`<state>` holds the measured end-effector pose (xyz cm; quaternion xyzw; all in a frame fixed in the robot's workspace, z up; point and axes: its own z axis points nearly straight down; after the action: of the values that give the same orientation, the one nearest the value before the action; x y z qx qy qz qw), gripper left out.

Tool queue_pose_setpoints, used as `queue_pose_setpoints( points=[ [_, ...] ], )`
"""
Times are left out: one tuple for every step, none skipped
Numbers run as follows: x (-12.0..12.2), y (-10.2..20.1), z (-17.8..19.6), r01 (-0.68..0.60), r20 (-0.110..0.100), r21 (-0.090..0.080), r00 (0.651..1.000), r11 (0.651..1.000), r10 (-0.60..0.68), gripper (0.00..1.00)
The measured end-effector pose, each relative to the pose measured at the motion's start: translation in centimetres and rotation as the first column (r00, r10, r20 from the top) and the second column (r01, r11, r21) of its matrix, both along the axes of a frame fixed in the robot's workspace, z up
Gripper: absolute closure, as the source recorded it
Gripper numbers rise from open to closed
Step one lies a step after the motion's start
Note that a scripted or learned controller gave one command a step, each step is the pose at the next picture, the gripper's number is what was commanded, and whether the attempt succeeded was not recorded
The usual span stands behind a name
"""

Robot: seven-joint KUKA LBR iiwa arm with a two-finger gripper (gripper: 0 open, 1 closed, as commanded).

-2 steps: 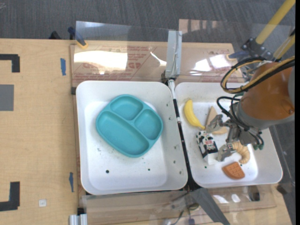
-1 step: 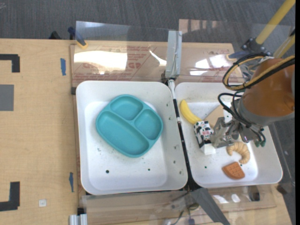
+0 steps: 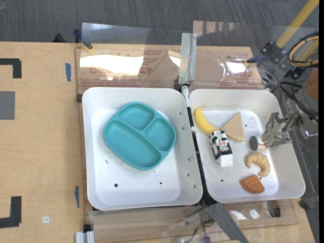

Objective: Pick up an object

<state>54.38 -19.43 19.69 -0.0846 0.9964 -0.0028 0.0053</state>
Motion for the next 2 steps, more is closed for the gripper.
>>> queue_pose_setpoints(
  points=[
    [-3.2,-3.0,4.3,0.216,-0.001,0.004,0.976,0.976,-0.216,1.0],
    [-6.2,-2.9,12.1,0.6,0.0,0.007,0.8,0.8,-0.6,1.0]
  ],
)
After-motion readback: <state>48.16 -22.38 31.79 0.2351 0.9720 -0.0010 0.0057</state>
